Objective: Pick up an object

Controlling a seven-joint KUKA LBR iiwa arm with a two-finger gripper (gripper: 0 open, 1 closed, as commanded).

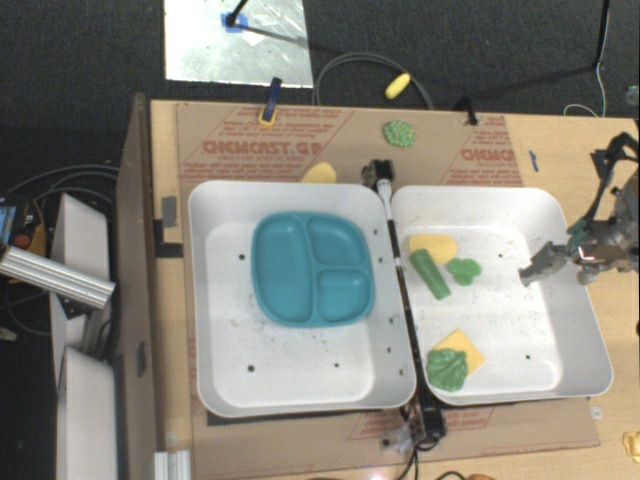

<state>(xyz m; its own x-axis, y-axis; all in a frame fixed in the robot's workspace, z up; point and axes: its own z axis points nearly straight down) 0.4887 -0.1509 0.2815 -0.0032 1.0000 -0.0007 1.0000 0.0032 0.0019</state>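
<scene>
Camera view: "CHEMCAST" on cardboard [262,149]; gripper [535,268] over right bin [575,368], finger state unclear

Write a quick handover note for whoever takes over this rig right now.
Gripper: over the right bin's right side, nothing seen between its fingers; open or shut can't be told.
Right bin: green stick on a yellow piece, small green piece beside them; leafy green piece on a yellow wedge near the front.
Left bin: blue divided plate.
Done: nothing picked yet.
Left: close on one object and lift it.
</scene>
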